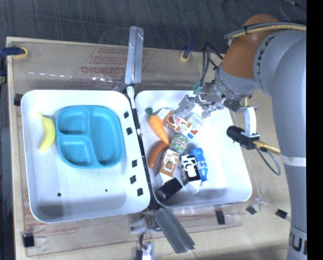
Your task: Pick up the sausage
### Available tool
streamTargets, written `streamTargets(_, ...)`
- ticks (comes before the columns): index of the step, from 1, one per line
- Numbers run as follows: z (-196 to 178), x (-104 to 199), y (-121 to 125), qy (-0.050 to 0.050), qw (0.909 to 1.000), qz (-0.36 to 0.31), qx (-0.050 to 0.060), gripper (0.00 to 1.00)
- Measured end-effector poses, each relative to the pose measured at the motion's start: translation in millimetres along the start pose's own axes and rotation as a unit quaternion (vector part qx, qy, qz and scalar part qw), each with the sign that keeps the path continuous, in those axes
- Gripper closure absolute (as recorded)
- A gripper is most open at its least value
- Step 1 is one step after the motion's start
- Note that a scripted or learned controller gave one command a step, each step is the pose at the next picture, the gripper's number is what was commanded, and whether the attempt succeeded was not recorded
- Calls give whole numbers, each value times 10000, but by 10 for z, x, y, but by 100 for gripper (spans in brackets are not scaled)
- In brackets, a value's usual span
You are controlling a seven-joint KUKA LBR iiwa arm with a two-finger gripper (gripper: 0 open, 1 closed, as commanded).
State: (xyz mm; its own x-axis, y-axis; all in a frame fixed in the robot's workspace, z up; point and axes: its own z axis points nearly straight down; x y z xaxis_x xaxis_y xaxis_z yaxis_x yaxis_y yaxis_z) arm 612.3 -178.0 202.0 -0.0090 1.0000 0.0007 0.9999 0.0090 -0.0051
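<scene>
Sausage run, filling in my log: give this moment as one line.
sausage: lying in right bin, beside carrot, not held | gripper: over right bin's far side, above the cartons | left bin: blue tray, banana

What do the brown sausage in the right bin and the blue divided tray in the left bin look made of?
The brown sausage looks like moulded plastic toy food: one flat orange-brown colour, smooth rounded ends, though rubber can't be ruled out. The blue divided tray looks like rigid plastic with a matte to satin finish: uniform colour, soft rounded compartment walls.

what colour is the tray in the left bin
Light blue tray, seen in the camera view.
</scene>
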Motion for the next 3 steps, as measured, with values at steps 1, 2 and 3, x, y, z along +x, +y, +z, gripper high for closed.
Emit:
streamTargets(1, 1113, 463, -385, -7, 9979, -641, -9, 0)
streamTargets(2, 1019, 453, -388, -12, 9978, -657, 1, 100)
streamTargets(3, 108, 997, -795, -3, 9916, -1297, -14, 100)
